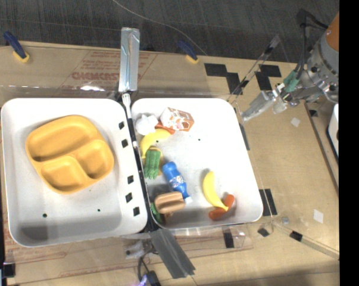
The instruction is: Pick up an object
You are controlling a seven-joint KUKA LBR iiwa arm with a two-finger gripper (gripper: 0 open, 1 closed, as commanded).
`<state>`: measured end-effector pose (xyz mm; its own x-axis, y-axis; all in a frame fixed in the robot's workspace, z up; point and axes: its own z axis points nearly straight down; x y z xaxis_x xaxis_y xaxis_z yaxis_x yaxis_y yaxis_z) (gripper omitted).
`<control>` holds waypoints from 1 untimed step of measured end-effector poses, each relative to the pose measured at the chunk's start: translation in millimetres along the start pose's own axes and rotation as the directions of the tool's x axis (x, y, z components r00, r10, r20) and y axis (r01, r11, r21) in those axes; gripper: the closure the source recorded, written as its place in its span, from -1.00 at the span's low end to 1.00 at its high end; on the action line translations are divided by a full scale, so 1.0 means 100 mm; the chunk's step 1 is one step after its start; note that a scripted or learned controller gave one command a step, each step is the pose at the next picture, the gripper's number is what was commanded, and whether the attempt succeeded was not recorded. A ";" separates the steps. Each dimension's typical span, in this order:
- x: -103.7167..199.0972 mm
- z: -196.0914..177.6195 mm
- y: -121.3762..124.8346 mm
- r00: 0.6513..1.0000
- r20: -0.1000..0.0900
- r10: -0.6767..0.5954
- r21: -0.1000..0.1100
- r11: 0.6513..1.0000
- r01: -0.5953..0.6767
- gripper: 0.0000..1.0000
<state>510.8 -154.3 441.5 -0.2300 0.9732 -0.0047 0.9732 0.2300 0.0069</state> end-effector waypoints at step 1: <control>0.28 1.67 0.12 0.962 -0.003 0.272 0.017 0.962 -0.272 -1.00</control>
<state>517.6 -124.7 274.8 0.0437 0.9990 0.0005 0.9990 -0.0437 -0.0086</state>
